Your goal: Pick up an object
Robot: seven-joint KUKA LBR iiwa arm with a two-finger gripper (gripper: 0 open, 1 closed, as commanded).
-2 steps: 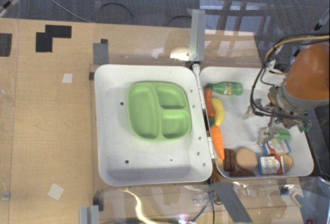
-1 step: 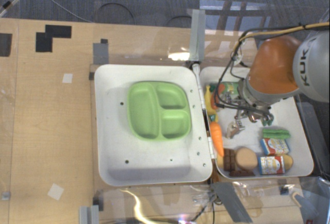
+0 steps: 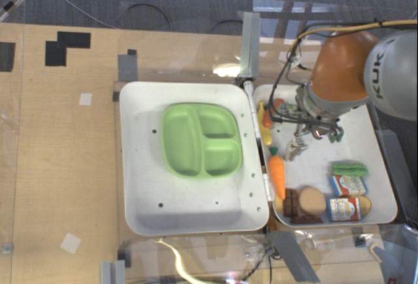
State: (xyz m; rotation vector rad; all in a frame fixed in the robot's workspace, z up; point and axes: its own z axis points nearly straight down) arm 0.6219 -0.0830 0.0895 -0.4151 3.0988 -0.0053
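My gripper (image 3: 297, 145) hangs low over the bare middle of the right bin (image 3: 385, 201), under the orange wrist band (image 3: 339, 67). An orange carrot (image 3: 277, 175) lies just below and left of it, along the bin's left wall. A yellow and orange piece (image 3: 264, 121) and a small red item (image 3: 279, 106) lie up and left of the gripper, and a small teal object (image 3: 337, 136) sits just to its right. I see nothing held in the gripper.
At the right bin's front lie a brown block (image 3: 291, 205), a tan bun (image 3: 312, 200), a can (image 3: 343, 209), a small carton (image 3: 347, 185) and a green packet (image 3: 349, 168). The left bin (image 3: 140, 204) holds a green divided plate (image 3: 199, 140).
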